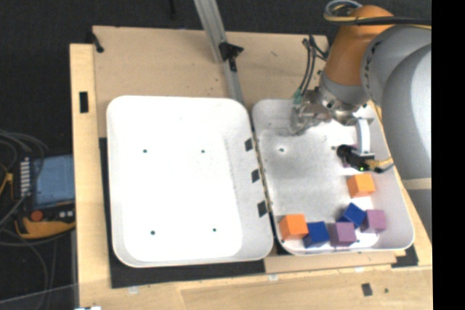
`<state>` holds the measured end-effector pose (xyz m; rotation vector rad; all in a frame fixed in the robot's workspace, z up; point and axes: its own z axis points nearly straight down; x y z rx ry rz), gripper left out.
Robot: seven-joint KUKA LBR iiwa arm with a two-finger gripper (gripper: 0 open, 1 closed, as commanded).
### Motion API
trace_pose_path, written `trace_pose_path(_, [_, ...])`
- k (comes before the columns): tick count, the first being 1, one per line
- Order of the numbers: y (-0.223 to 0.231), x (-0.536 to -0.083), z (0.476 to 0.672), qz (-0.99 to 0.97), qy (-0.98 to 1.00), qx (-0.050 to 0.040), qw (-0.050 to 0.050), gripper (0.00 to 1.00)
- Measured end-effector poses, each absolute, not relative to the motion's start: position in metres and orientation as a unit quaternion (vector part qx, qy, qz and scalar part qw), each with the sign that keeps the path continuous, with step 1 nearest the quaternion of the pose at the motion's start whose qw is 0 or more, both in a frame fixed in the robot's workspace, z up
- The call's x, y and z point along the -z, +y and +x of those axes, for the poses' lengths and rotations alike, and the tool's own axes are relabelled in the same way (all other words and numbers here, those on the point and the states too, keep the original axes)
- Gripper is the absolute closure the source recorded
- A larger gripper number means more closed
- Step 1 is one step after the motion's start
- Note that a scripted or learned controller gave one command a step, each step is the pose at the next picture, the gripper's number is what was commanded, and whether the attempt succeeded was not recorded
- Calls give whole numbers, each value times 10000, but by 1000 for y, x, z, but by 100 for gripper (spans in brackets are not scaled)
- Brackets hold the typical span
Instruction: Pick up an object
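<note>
Several small blocks lie along the near edge of the right bin (305,170): an orange block (293,226), a blue block (317,234), a purple block (343,233), another blue block (354,214), another purple block (375,220), and a second orange block (361,185) farther back on the right. My gripper (301,117) hangs over the far left corner of this bin, well away from the blocks. Nothing is visible in it.
The left bin (178,178) sits beside the right one, their rims touching at the middle. A slanted metal rail (211,18) runs from the top of the view down to the bins' far junction. The grey arm (392,83) covers the right bin's far right side.
</note>
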<state>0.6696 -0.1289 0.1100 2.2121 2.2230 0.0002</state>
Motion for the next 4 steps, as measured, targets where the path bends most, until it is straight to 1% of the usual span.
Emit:
trace_pose_path(1, [-129, -154, 671, 7054, 7088, -21, 24, 100])
trace_pose_path(2, [-124, -203, 679, 7054, 7088, -24, 29, 100])
trace_pose_path(3, [-125, -258, 680, 7049, 7093, -24, 33, 100])
trace_pose_path(4, [-71, -246, 673, 7054, 7089, 4, 1, 100])
